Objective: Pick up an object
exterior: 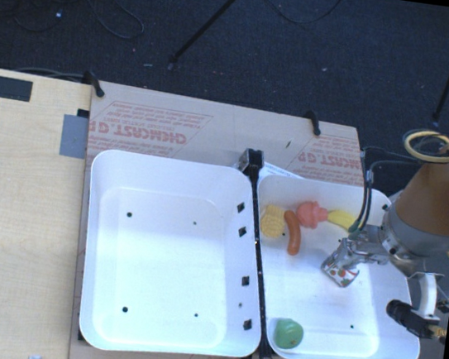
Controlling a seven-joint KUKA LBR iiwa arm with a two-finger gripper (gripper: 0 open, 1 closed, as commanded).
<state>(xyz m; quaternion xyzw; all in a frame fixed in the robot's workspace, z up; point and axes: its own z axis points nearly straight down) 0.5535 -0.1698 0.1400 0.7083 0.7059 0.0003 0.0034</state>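
Down over the right bin hangs the arm, grey and orange, reaching in from the right, and it is the biggest thing going. Left of the claw sits the left bin, wide and white, with a black divider strip between the two. The claw hovers low above the right bin's floor, and whether it is spread or closed I cannot tell; it is a small silver blur with a red fleck, and nothing can be made out in its grip.

Now the pickings, all to the claw's left. Up and left lies a pink toy with a yellow piece touching it. Just left of the claw lies an orange sausage shape, and beyond that a yellow lump against the divider. Below and left, near the bin's front corner, sits a green ball, well apart.

By my judgement the pick is not yet done: every item rests on the bin floor. The arm's upper part is cut off at the right.
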